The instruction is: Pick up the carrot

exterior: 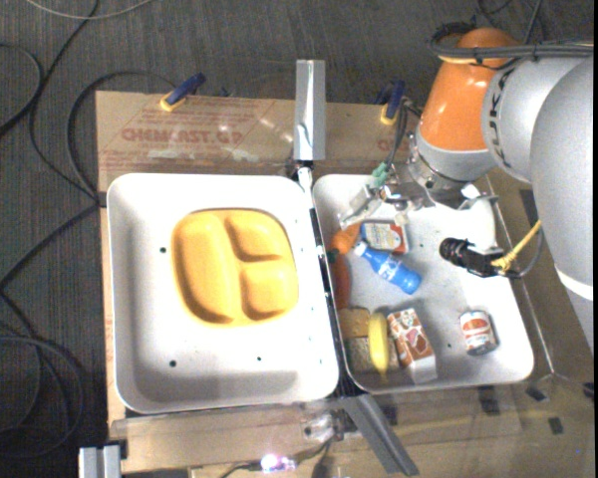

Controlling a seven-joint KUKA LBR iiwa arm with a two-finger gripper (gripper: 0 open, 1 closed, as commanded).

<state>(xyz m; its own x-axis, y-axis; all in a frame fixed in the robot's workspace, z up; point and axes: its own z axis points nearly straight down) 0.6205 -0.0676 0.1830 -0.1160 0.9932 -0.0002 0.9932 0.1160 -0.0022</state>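
Nearest: carton (411, 339) and can (477, 331) at the front of the right bin (513, 361).
Carrot (343, 267): against the bin's left wall, beside the bottle (387, 268), long axis running front to back.
Claw (371, 203): mine, at the bin's back-left, above the carrot's far end (whether wide or narrow, I cannot tell).
Bearing: carrot lies from me toward the front, hugging the wall.
Judgement: I would turn to close across its width; the wall crowds one side.

Glossy yellow plastic tray (237, 265), smooth matt white bins (140, 366)
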